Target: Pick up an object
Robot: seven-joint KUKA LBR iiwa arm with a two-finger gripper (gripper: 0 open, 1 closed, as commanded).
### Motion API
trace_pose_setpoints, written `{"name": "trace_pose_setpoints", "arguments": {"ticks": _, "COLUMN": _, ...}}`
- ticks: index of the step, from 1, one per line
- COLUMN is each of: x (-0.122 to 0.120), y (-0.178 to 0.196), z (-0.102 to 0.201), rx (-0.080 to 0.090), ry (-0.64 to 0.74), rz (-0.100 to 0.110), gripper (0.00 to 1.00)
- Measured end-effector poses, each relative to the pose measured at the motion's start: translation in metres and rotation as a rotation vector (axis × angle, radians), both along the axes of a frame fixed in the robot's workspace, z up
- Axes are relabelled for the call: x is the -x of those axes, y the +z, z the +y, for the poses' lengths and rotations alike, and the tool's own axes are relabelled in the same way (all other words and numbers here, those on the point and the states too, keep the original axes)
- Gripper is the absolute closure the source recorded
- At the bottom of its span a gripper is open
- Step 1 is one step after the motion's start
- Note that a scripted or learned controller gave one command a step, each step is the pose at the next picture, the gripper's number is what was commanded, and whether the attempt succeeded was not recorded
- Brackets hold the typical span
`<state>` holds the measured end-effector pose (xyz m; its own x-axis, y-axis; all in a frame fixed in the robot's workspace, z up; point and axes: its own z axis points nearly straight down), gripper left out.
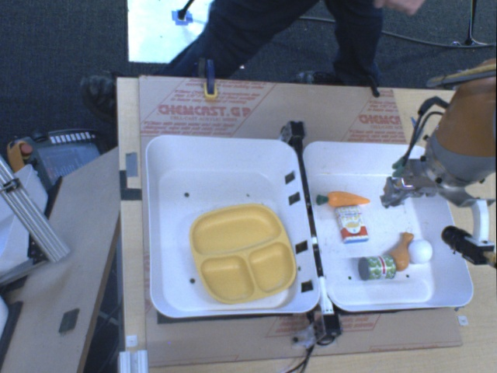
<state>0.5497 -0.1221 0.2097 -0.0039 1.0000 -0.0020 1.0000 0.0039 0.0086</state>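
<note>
In the right bin [435, 294] lie an orange carrot [346, 200], a small red and white carton [352, 224], a green can on its side [377, 268], a tan drumstick [401, 249] and a white egg [420, 251]. My gripper [394, 192] hangs over the right bin, to the right of the carrot and above the drumstick and egg. Nothing shows between its fingers.
A yellow three-compartment tray [242, 251] lies in the left bin [167, 169]. A black divider [304, 208] runs between the bins. A person stands behind the bench at the top. A black bracket [466, 245] sticks in at the right edge.
</note>
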Motion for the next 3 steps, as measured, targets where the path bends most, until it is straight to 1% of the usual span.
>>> {"name": "trace_pose_setpoints", "arguments": {"ticks": 1, "x": -0.001, "y": 0.029, "z": 0.0, "rx": -0.001, "ry": 0.0, "rz": 0.003, "gripper": 1.0}}
{"name": "trace_pose_setpoints", "arguments": {"ticks": 2, "x": -0.002, "y": 0.036, "z": 0.057, "rx": -0.004, "ry": 0.006, "rz": 0.005, "gripper": 1.0}}
{"name": "trace_pose_setpoints", "arguments": {"ticks": 3, "x": 0.004, "y": 0.02, "z": 0.109, "rx": -0.003, "ry": 0.005, "rz": 0.008, "gripper": 1.0}}
